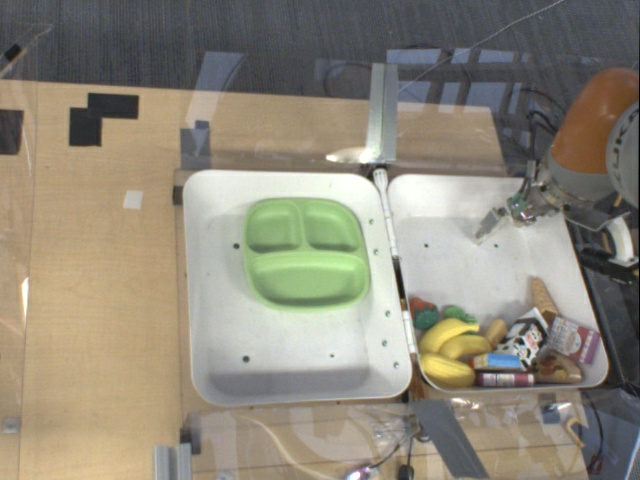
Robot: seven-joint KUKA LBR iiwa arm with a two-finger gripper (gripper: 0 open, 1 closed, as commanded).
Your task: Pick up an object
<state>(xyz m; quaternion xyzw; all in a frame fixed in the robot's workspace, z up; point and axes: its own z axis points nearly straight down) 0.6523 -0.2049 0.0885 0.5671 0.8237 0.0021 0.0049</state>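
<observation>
Wooden bench (90, 298) filled most of the view, with dark grey carpet (250, 13) beyond its far edge and black squares (100, 116) marked at far left. Two shallow white bins sat side by side on it, touching along a metal divider. Left bin (215, 368) held a green divided plate (304, 251), lying flat near its middle. Right bin (460, 268) had its load crowded into the near corner: yellow bananas (452, 348), a green toy (427, 319), a small black-and-white carton (522, 341), a pinkish box (572, 340), a tan cone-shaped piece (543, 294). Arm (592, 133) reached in from the right. Claw (497, 222) hung over the right bin's far part, well apart from the pile, nothing between its fingers; how wide they stood, cannot tell.
</observation>
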